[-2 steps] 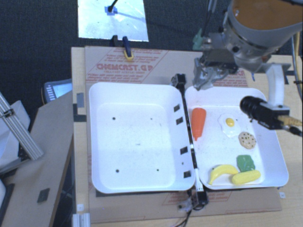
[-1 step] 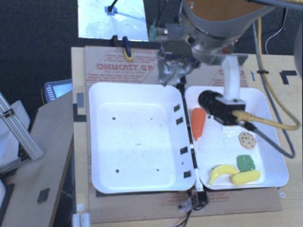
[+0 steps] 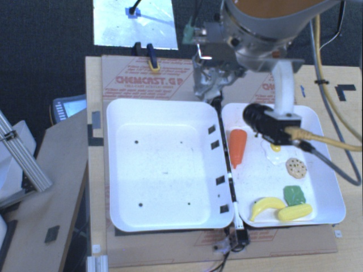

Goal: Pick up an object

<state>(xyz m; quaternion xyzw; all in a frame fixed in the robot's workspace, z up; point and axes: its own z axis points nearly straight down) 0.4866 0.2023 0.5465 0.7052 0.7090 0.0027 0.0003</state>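
The right bin holds several toy foods. An orange carrot lies along its left wall. A fried egg sits in the middle, with a round cookie just right of it. Along the front lie a green piece, a banana and a yellow oblong piece. My gripper hangs above the far end of the divider between the two bins, behind the carrot and apart from every item. I see nothing in it.
The left bin is a white tray beside the right one. Both rest on a cardboard sheet. A yellow cable crosses the right bin's far right side. A metal rail stands off the bench's left.
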